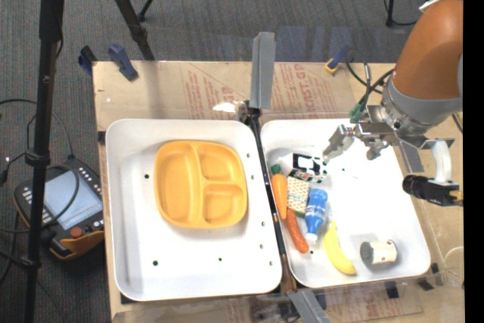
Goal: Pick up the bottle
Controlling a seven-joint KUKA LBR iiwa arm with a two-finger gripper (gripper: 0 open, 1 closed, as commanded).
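The bottle (315, 211), blue and white, lies on its side in the left part of the right bin (378, 200), between a carrot and a banana. My gripper (355, 145) hangs over the upper middle of that bin, up and to the right of the bottle and apart from it. It is open: its two fingers are spread wide and nothing sits between them.
A yellow divided plate (202, 184) rests in the left bin (128, 238). Around the bottle lie two carrots (280, 195), a patterned small box (297, 193), a black-and-white item (306, 163), a banana (338, 250) and a grey can (378, 252). A metal divider post (262, 72) stands between the bins.
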